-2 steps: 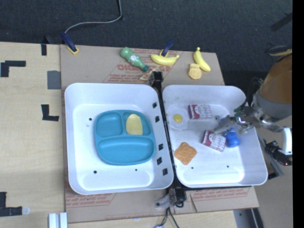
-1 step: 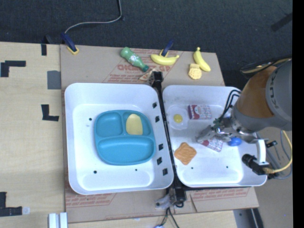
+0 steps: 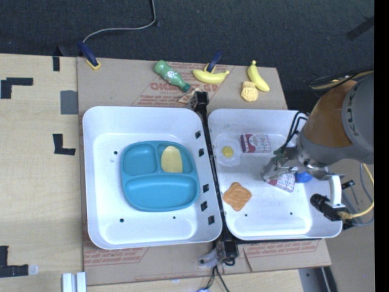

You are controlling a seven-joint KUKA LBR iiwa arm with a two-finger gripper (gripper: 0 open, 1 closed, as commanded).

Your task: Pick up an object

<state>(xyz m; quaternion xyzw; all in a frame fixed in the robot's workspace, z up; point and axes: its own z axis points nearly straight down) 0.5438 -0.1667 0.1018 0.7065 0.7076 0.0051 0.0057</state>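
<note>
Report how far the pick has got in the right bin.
Done: the arm has reached into the right bin and its hand is low over a small packet near the bin's right side. In hand: nothing that I can confirm; the grip on the packet is hidden. Left: lifting an object clear. The red and white carton, the waffle and the clear cup lie untouched.

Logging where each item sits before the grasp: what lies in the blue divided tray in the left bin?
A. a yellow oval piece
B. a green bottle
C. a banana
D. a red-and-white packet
A: a yellow oval piece rests in the upper right compartment of the blue divided tray.
</note>
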